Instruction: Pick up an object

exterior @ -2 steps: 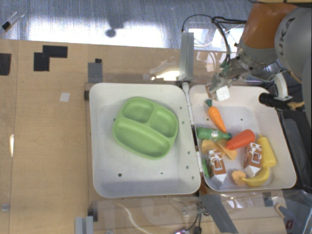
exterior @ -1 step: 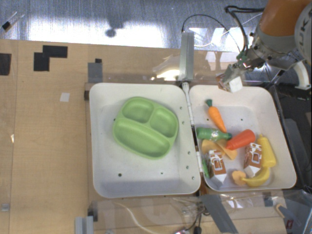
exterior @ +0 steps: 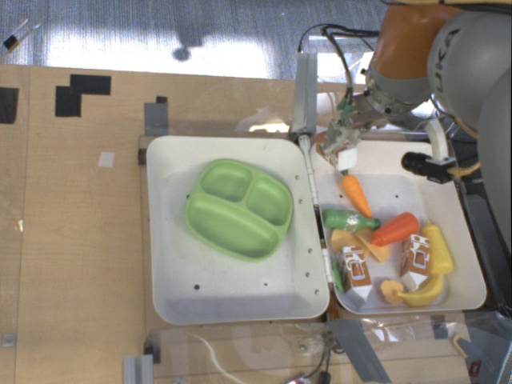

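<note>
Gripper (exterior: 344, 144) hovering over right bin's (exterior: 472, 282) far-left corner; finger state unclear. Toy carrot (exterior: 356, 195) lying just below it; green divided plate (exterior: 238, 207) sitting well left.

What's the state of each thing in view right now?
Gripper: over the right bin's far left corner, just above the carrot; grip unclear.
Carrot: lying in the right bin, not lifted.
Green plate: lying upright in the left bin, compartments bare.
Banana: lying by the right bin's near wall.
Two small cartons: lying among the toy food.
</note>
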